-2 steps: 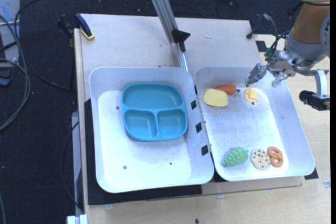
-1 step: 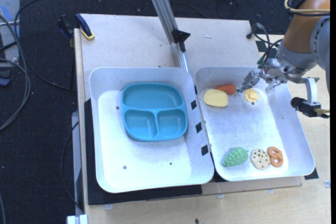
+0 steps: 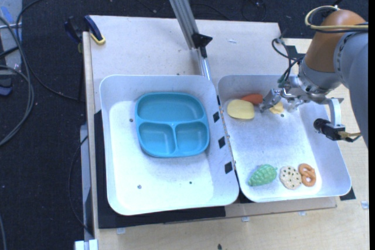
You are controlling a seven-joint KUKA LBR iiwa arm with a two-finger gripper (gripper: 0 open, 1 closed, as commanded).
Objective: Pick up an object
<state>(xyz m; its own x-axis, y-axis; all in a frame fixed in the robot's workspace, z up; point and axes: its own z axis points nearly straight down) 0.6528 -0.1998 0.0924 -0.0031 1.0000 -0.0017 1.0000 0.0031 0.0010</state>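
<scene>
Two shallow white bins are seen side by side on the bench [image 3: 146,44]. In the left bin [image 3: 117,184] a blue divided tray [image 3: 173,125] with three compartments is laid, roughly in the middle.

The arm [image 3: 334,50], grey with an orange band, is extended in from the right, and its hand [image 3: 278,101] is lowered over the far part of the right bin [image 3: 328,155]. A small yellow piece [image 3: 277,107] is seen right at the fingertips, but whether it is gripped between them cannot be told, and the state of the hand cannot be made out at this size.

Just left of the hand, a pale yellow rounded object [image 3: 240,109] is lying on the bin floor, and an orange-red object [image 3: 253,99] is placed just behind it, touching or nearly touching it.

Along the near edge of the right bin three items are lined up: a green bumpy object [image 3: 262,175] on the left, a round speckled cookie [image 3: 289,177] in the middle, and a brown pretzel [image 3: 307,174] on the right, close to one another.

A slanted metal pole [image 3: 179,0] is seen beyond the bins.
</scene>
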